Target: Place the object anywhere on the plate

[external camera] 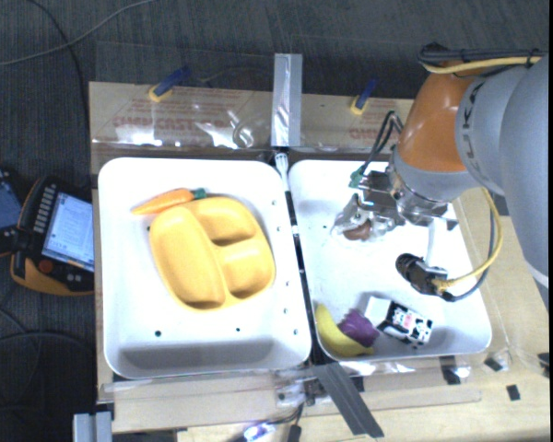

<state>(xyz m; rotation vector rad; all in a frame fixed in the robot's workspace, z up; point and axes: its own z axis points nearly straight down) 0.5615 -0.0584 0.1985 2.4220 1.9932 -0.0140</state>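
A yellow divided plate (212, 251) lies in the left bin (129, 339). An orange carrot (163, 200) rests against the plate's far-left rim. My gripper (359, 223) hangs low over the upper middle of the right bin (465, 339), well to the right of the plate. A small brown thing (357, 233) shows right at the gripper's tip; whether it is held I cannot tell. Near the right bin's front edge lie a yellow banana (332, 336), a purple object (356, 324) on top of it, and a white-and-black box (405, 322).
The ridge between the two bins (295, 247) runs between gripper and plate. A black connector on a yellow cable (422, 274) hangs from the arm over the right bin. A handheld pendant (55, 238) lies off the bench at the left.
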